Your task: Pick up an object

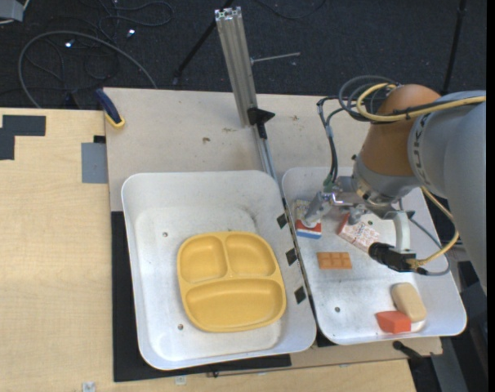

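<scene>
- Camera view, near edge of the right bin (345, 321): a red block (393, 322) sits in the near right corner, with a tan loaf-shaped piece (409, 300) just behind it. The two are touching or nearly so.
- Left bin (149, 219): a yellow three-compartment tray (230, 280) lies flat, slightly toward the near side, with nothing in the compartments.
- Small black tabs (291, 256) run along the seam where the two bins meet.
- Mid right bin: an orange waffle-patterned square (335, 260) lies flat, well apart from the red block and the loaf.
- Behind it: a white-and-red packet (358, 233) lies tilted, just right of the gripper.
- Left edge of the right bin, by the seam: a small blue-white-red piece (308, 232).
- Gripper (317, 211) is low in the far left part of the right bin, directly behind the blue-white-red piece and very close to it. I can't tell whether they touch.
- Gripper state: can't tell from this angle. Nothing is visibly held.
- Arm (448, 149) comes in from the right, with the orange band (392, 141) above the far side of the right bin.
- Far bench (174, 137): an aluminium post (238, 64) leans up from behind the bins, and a blue-and-yellow tool (110, 109) lies at the far left corner.
- Beyond that: dark floor with loose cables (60, 55).
</scene>
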